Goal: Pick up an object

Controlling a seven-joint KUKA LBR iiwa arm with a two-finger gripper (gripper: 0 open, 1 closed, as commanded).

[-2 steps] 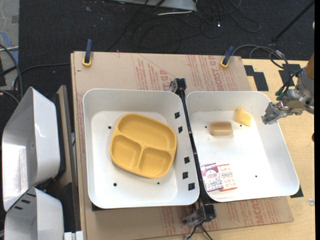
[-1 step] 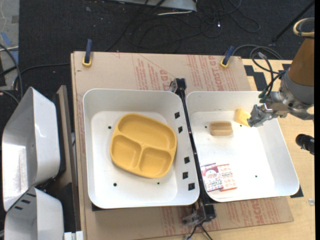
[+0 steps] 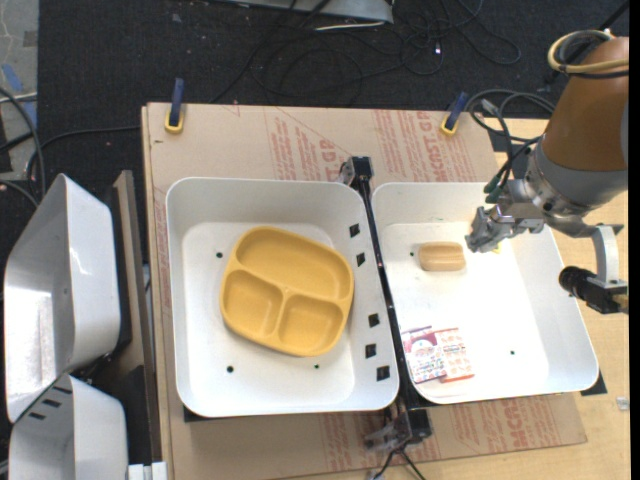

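Camera view, item by item.

Right bin point(image 3: 560, 368): shallow, white. It held a small tan oblong object point(image 3: 441, 258), possibly a bread roll or a block, toward the far left of its floor. It also held a flat printed packet point(image 3: 437, 354) with red and white markings, near the front left corner, well apart from the tan piece.

Left bin point(image 3: 190, 298): shallow, white. It held a yellow divided plate point(image 3: 287, 290) with three compartments, lying flat near the middle.

Gripper point(image 3: 484, 234): positioned over the right bin's far side, just beside the tan oblong object and apparently not touching it. Whether its fingers stood apart or together could not be told, since the tips were small and dark against the bin.

Key relation: the tan oblong object lay to the left of the gripper and slightly nearer the camera. Its long axis ran roughly left to right across the view. A grasp would, by judgement, call for a short move leftward and down, with the fingers closing across the narrow width.

Arm point(image 3: 585, 128): grey with an orange band, entering from the right and bent down at the wrist so that the gripper pointed toward the bin floor. Nothing was seen held.
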